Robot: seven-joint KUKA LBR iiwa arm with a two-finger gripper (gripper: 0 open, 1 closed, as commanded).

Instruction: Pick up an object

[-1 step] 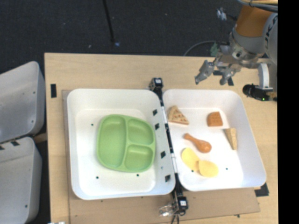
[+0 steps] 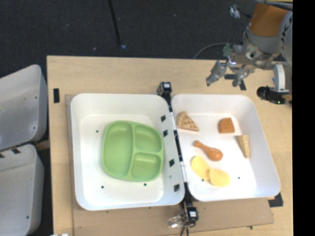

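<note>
Nearest the camera, along the front edge of the wooden table (image 2: pixel 59 82), a small tangle of clips and wire (image 2: pixel 180 220) sits at the seam between the two white bins. Just behind it, in the right bin (image 2: pixel 261 176), two pale yellow slices (image 2: pixel 209 171) lie overlapping near the front, touching each other. Behind them rests an orange-brown drumstick-shaped piece (image 2: pixel 208 151), and to its right a tan wedge (image 2: pixel 243 145) lies close to the bin's right wall. Farther back sit a small orange-brown block (image 2: pixel 226 125) and, near the dividing wall, a light brown triangular slice (image 2: pixel 186 122). Across the divider, the left bin (image 2: pixel 81 146) holds a green sectioned plate (image 2: pixel 132 150) lying flat near its middle, with three compartments. Beyond the bins, over the bare table past the right bin's far rim, the gripper (image 2: pixel 227 76) hangs with its two fingers spread apart and nothing between them, well apart from every item in the bin. Above it rises the grey arm with its orange band (image 2: pixel 268 14).
</note>
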